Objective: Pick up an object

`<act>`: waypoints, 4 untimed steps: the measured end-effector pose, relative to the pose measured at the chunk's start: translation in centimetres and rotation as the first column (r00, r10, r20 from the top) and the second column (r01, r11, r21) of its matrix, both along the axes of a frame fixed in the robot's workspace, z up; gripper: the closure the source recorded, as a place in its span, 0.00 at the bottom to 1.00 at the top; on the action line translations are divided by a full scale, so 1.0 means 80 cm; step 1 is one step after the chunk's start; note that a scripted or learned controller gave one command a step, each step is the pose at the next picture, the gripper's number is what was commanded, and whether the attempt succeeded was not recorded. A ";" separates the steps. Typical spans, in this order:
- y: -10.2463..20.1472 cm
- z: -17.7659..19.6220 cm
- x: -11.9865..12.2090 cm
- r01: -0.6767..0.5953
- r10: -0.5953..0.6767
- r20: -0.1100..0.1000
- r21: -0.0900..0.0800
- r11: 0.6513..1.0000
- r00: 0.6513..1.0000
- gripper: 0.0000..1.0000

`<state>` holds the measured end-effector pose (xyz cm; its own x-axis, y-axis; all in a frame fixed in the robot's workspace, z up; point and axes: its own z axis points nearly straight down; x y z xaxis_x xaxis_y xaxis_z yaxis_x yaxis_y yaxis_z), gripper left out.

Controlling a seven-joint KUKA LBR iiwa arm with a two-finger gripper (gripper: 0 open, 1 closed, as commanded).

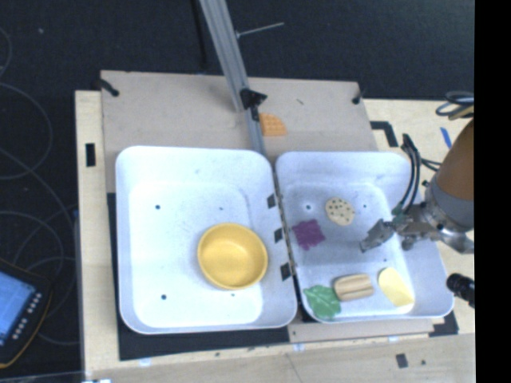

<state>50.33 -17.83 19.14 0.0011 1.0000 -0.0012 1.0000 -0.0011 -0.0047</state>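
My gripper [393, 237] hangs over the right side of the right bin [319, 166], its fingers spread open with nothing between them. Just below it lies a pale yellow lemon-shaped piece [395, 286]. A tan bread roll [353, 286] and a green leafy piece [322, 300] lie along the bin's front wall. Left of the gripper, a round speckled cookie [339, 210] sits near the bin's middle. A purple piece [307, 233] lies further left.
The left bin [152, 182] holds a yellow bowl [232, 254] near its front right. A grey metal post [227, 46] slants up from behind the bins. A small orange waffle-like piece [272, 125] lies on the board behind them.
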 end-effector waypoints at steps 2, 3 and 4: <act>-0.001 -0.115 -0.007 0.001 -0.001 0.005 -0.002 1.000 1.000 0.00; -0.001 -0.099 -0.004 0.006 -0.006 0.012 0.000 1.000 1.000 1.00; -0.006 -0.045 0.001 -0.003 0.003 0.011 -0.001 1.000 1.000 1.00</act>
